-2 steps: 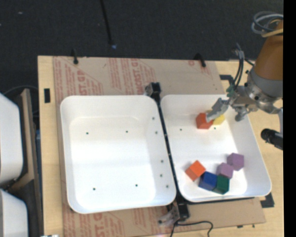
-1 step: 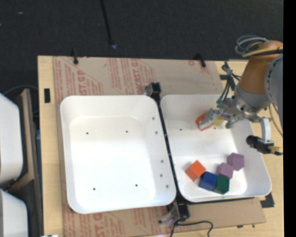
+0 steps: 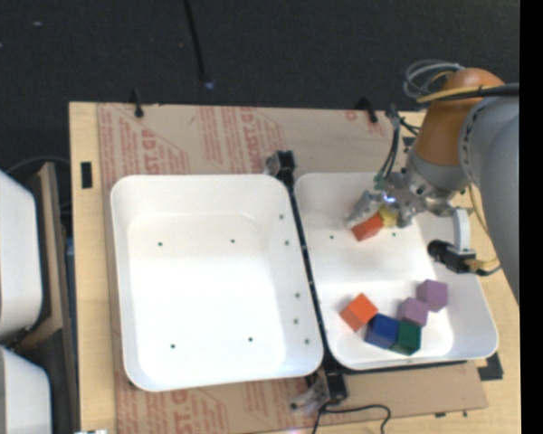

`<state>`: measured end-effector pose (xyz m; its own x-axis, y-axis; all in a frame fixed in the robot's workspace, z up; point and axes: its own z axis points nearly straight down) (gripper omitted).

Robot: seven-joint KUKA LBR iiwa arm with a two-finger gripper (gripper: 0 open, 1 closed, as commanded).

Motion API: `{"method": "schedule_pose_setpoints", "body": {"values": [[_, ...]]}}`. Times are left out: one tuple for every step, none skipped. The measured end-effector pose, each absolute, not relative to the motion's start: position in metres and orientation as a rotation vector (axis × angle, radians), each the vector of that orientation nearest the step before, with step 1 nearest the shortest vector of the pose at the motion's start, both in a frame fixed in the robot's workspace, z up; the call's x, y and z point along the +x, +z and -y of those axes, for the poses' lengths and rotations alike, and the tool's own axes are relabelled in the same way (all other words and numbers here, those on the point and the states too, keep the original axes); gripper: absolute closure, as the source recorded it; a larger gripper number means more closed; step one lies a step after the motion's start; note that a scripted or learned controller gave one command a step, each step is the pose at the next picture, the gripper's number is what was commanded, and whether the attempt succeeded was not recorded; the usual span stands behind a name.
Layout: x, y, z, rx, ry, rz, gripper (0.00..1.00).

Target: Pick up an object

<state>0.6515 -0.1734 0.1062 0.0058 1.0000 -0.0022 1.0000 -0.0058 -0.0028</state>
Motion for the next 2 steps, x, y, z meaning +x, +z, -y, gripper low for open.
{"method": "schedule_pose_setpoints", "body": {"values": [[0.652,0.116,0.173,-2.226,0.006,2.216,1.00],[0.643,0.215,0.074,-2.218,-0.012,2.233,1.00]]}}
